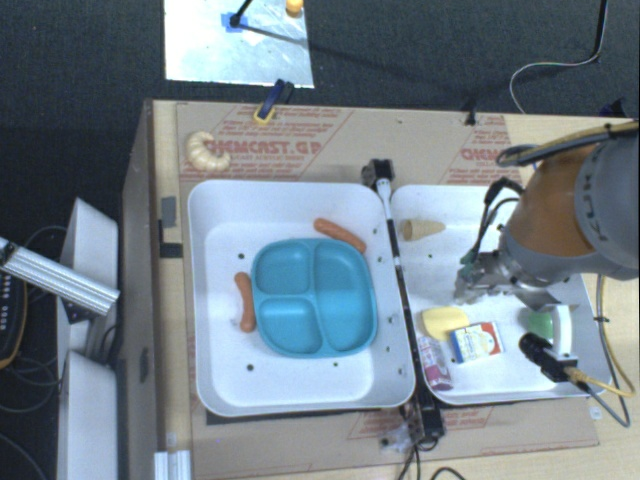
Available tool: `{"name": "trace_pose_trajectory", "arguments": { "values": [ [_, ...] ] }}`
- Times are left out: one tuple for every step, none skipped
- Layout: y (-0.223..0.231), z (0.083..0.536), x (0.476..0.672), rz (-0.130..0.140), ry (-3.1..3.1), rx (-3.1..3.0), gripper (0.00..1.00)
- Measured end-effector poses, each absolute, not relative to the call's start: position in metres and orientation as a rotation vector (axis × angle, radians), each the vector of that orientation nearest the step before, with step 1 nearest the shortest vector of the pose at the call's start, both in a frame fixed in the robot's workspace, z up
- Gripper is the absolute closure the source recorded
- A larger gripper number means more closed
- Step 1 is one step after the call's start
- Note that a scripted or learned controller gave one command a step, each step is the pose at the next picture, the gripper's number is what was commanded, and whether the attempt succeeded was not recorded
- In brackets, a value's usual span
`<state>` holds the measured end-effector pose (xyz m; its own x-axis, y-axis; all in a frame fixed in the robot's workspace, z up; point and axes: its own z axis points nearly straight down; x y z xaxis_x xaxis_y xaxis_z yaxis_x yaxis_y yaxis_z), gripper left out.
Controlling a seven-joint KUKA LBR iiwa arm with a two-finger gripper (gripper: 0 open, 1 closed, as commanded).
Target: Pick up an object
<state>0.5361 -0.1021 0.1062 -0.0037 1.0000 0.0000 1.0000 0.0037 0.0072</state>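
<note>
While I watch from up top, the gripper [470, 280] hangs low in the right bin [440, 208], just above the yellow piece [444, 320]. Can't tell its state, too blurry. Milk carton [474, 342] sits beside the yellow piece; blue tray [312, 298] in left bin [215, 268].

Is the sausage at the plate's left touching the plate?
Apart. The camera view shows a strip of white bin floor between the sausage and the left rim of the blue plate; the sausage lies beside it on the left bin.
</note>
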Motion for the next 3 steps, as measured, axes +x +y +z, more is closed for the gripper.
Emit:
{"name": "trace_pose_trajectory", "arguments": {
  "values": [
    [-0.102, 0.106, 0.536, 0.008, 2.222, 2.214, 0.00],
    [-0.101, 0.086, 0.502, 0.006, 2.220, 2.217, 0.00],
    [-0.171, 0.124, 0.511, 0.001, 2.219, 2.219, 0.00]
  ]
}}
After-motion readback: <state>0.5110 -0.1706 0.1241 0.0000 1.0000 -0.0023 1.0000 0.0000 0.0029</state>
